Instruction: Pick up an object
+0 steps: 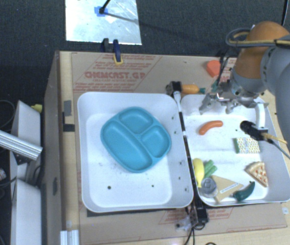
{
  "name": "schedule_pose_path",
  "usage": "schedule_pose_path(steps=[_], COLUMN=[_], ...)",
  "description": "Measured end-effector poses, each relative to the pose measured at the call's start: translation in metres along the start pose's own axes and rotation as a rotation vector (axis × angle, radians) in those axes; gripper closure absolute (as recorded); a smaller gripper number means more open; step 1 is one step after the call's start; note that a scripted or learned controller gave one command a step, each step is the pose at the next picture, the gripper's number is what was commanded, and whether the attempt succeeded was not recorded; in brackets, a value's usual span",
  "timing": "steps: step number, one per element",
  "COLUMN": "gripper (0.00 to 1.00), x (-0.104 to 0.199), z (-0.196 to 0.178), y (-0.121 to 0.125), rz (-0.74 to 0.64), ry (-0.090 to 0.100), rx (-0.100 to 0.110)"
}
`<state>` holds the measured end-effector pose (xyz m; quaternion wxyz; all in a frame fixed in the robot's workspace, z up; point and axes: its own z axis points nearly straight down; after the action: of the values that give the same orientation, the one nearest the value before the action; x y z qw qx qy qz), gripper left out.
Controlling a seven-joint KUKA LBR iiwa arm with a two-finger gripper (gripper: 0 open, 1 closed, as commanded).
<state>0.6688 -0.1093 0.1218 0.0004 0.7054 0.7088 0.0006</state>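
Camera view, slanted look down on both bins.

- Arm enters from the right. Tool sits over the far end of the right bin. Its two metal fingers stand apart with nothing between them.
- Sausage, orange-red, lies on the right bin's floor near the tool, on the side towards the camera. It is apart from the fingers and is the closest loose item to them.
- More in the right bin: a patterned card to the right of the sausage, and a pizza slice nearer the camera than the card.
- Near corner cluster, packed close: a yellow piece with green leaves beside it, a grey round item, a tan wedge and a dark green pepper. Cannot tell which of these touch.
- Left bin holds a blue divided plate, lying flat at about the middle, three compartments.
- Outside the bins: an orange carrot-like piece at the far rim between them, and an orange-red lump on the cardboard-covered surface beyond the right bin.
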Motion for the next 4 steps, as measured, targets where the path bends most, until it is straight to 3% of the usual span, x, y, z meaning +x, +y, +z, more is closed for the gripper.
schedule_pose_path(steps=[1,2,3,4], gripper=[0.00,0.00,0.00,0.00], x=[0.016,0.009,0.001,-0.004], z=[-0.063,-0.020,0.020,0.037], y=[-0.025,-0.031,-0.019,-0.012], rz=[-0.001,0.004,0.003,0.004], ry=[-0.001,-0.001,-0.001,-0.002], rx=[-0.004,0.001,0.001,-0.001])
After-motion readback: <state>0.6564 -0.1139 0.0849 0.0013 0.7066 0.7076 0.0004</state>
